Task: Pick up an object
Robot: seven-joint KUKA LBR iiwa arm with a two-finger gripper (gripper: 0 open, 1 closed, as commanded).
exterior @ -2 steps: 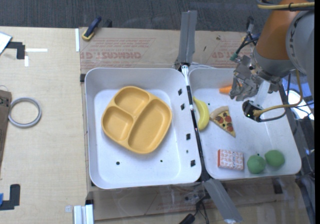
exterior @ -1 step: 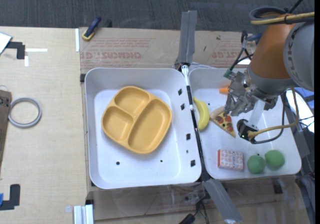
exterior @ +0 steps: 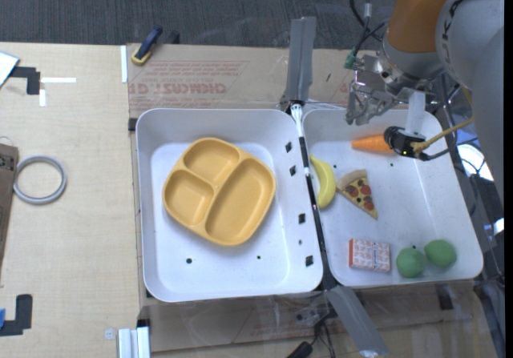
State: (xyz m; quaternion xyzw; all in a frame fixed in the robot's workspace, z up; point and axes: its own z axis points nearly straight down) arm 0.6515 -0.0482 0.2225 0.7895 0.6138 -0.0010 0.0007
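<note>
Nothing lifted yet; the pick is not yet made.

The jaws hang over the far edge of the right bin, up near its back wall. They look parted and nothing sits between them, though the fingertips are small and partly muddled by cables.

Nearest candidate: the carrot, lying flat on the bin floor just below and beside the jaws, its thick end touching or tucked under a black fitting on the arm. It looks apart from the jaws, not touched.

Farther from the jaws, toward the near side of the bin: a pizza slice, a banana lying against the divider between the bins, a small red-and-white box, and two green balls side by side in the near corner, well apart from the jaws.

Across the divider, the left bin holds a yellow divided plate, also far from the jaws.

Judgement: the approach is roughly placed, with the carrot the likely target. Descent, closing and lift all remain.
</note>
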